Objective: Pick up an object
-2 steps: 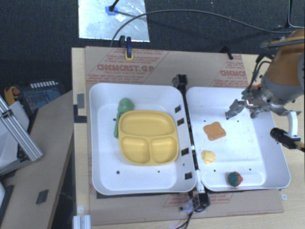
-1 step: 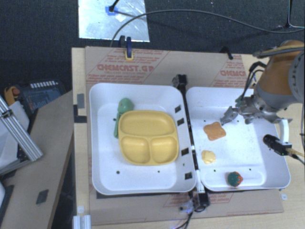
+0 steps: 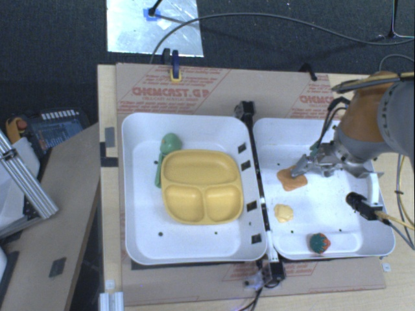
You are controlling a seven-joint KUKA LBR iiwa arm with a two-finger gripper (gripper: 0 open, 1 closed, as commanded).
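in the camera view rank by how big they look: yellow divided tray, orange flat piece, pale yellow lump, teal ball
1. yellow divided tray, by far the largest
2. orange flat piece, beside the claw
3. and 4. pale yellow lump and teal ball: they look about alike, so no ranking between them

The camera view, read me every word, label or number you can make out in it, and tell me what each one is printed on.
"CHEMCAST G P": red print on the brown protective sheet under the bins, at its upper left; the last letters are uncertain.
A second red print at the sheet's upper right seems to repeat it, but is cut off and too blurred to read.
The dark device at the left has light keys or marks, too small to read.
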